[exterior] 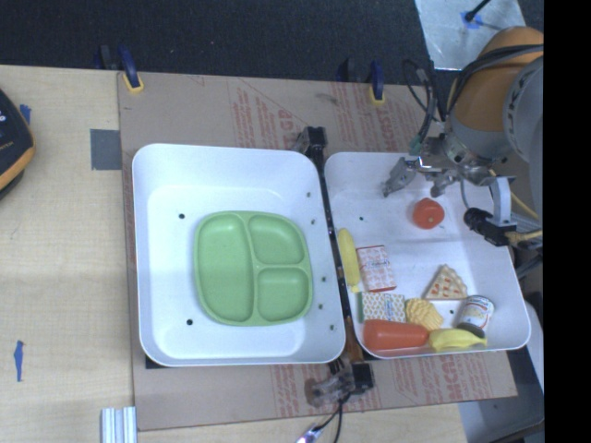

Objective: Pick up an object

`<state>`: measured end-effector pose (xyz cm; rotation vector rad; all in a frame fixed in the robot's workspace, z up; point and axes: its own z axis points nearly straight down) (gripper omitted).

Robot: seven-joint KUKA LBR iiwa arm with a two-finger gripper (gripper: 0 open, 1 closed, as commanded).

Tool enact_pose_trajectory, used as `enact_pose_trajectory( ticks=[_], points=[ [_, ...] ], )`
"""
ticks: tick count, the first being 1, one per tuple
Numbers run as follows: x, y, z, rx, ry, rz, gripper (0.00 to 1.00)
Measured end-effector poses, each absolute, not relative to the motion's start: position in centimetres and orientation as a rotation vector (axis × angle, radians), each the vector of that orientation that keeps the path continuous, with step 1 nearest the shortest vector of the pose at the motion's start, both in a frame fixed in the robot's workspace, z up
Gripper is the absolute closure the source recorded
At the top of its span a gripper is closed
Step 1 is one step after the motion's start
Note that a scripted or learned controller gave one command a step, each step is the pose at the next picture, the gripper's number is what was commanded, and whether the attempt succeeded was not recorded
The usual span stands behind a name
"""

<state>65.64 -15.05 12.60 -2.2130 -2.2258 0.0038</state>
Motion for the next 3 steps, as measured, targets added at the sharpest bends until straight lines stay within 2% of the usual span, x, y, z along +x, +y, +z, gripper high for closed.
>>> enact_pose_trajectory(
  ticks=[1,2,3],
  points=[
    [65.4,-21.3,13.0,-2.219,-2.224,0.002,0.0],
    [63.6,-16.2,11.1,-2.213,-2.226,0.005,0.0],
    [64.6,-19.8,9.2,-2.218,-2.224,0.003,0.0]
  ],
)
